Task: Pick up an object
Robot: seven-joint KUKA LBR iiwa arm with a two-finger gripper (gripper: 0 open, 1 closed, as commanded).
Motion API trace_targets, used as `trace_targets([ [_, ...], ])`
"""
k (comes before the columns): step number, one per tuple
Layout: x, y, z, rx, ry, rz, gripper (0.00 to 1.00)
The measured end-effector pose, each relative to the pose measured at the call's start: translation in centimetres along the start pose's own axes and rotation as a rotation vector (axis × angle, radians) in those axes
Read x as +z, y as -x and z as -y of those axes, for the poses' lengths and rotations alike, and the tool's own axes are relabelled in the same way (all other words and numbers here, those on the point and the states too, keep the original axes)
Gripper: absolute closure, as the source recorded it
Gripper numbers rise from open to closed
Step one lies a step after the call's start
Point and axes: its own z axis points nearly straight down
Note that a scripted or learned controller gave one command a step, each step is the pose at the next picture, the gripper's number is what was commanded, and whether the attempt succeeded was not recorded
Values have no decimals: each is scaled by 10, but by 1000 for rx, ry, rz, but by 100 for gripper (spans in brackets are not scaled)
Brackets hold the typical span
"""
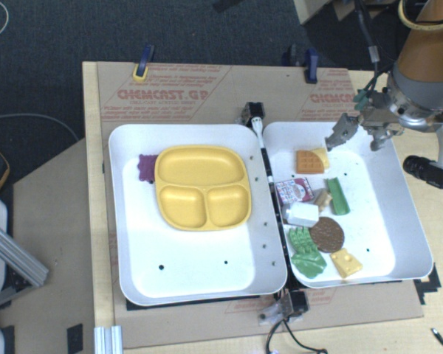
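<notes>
My gripper (360,135) hangs over the back of the right bin (399,198), open, with nothing between its fingers. Below and left of it lies an orange cracker square (311,161). Further forward in the same bin lie a green stick (337,196), a pink-and-white packet (294,191), a white block (303,215), a brown round cookie (327,234), a green leafy piece (307,251) and a yellow cheese wedge (346,262).
The left bin (133,220) holds a yellow divided tray (204,186) with a purple item (146,167) at its left edge. A black divider clip (252,113) sits between the bins. Clamps (141,65) stand at the board's back edge.
</notes>
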Motion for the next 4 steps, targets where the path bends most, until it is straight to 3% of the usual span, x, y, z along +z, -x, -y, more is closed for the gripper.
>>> trace_targets([
  [1, -7, 0, -2, -2, 13, 2, 0],
  [4, 153, 16, -21, -2, 8, 1, 0],
])
